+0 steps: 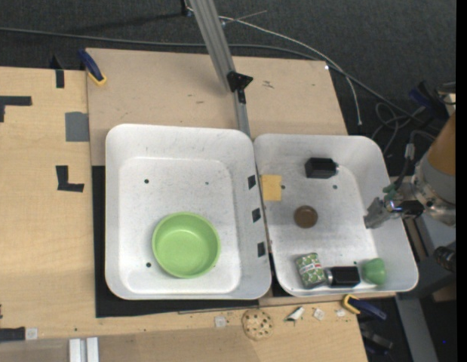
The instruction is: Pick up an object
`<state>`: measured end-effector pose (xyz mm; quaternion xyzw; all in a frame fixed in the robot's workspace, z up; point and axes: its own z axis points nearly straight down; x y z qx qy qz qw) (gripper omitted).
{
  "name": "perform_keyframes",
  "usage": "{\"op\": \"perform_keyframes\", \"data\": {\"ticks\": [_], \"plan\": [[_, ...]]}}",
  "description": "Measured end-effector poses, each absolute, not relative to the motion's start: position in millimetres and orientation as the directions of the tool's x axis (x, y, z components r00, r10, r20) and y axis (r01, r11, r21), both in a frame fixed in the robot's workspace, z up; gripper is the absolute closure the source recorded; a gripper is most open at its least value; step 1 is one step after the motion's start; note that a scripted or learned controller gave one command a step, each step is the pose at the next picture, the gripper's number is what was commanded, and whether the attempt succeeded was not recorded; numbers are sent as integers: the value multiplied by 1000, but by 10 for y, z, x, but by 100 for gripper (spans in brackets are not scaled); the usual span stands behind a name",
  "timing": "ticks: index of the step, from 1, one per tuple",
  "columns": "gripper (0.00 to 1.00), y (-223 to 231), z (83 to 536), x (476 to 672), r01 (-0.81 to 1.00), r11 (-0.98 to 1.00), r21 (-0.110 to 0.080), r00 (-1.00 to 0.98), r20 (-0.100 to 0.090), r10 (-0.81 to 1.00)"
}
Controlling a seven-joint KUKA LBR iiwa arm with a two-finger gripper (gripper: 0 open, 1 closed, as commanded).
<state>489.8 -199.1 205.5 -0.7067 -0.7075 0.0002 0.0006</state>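
I count two white bins. The left bin [127, 149] carries one green bowl [185, 244]. Taking the right bin [354, 148] as my landmark, it has six things: a black block [321, 167] toward its far side, a yellow sponge [271, 188] at its left wall, a brown disc [306, 217] near its middle, and along its near wall a green patterned box [310, 269], a black bar [343, 277] and a green ball [374, 271]. My gripper [382, 211] sits over that bin's right rim; whether its jaws are open I cannot tell, and I see nothing between them.
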Motion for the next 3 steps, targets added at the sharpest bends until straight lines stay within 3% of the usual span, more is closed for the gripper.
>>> {"op": "perform_keyframes", "data": {"ticks": [3], "plan": [[100,-672,1950,5498,1000,5,-4,-5,1,1000]]}}
